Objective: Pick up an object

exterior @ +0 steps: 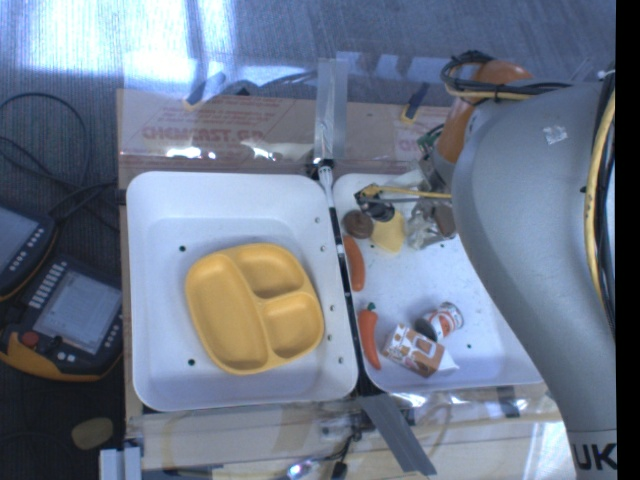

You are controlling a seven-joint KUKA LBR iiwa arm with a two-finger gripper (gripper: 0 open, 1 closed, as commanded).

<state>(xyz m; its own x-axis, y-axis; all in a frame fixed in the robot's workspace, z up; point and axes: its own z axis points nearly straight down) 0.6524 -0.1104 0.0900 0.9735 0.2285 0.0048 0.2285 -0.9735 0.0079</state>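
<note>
Object [388,234], yellow, seemingly just beside jaws.

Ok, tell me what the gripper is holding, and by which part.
That cannot be told. The gripper is at the far end of the right bin, beside a yellow block, with no hold on anything visible.

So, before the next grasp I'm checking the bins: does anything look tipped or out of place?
Only mildly: the small can lies on its side next to the carton in the right bin. Nothing looks spilled.
</note>
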